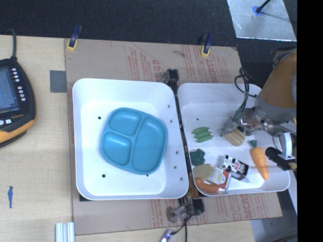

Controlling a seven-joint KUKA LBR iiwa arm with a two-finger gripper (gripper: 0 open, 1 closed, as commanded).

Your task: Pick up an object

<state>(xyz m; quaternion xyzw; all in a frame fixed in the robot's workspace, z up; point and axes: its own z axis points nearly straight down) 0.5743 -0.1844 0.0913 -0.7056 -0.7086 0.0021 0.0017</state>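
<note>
The right bin (217, 97) holds several small toys: a green pea pod (202, 133), a dark green piece (197, 156), a tan block (235, 137), an orange carrot (259, 163), a black-and-white item (235, 166) and a reddish sausage (206, 186) under a small printed packet (217, 176). My gripper (233, 127) reaches in from the right, low over the bin. Its tip sits right at the tan block's upper edge, and the block lies partly under it. Whether it touches the block is unclear.
A blue divided plate (135, 140) lies in the left bin (86, 100). A teach pendant (12, 100) rests on the bench at far left. Clamps (205, 43) pin the cardboard at the back. The arm's cable (244, 92) loops over the right bin's far corner.
</note>
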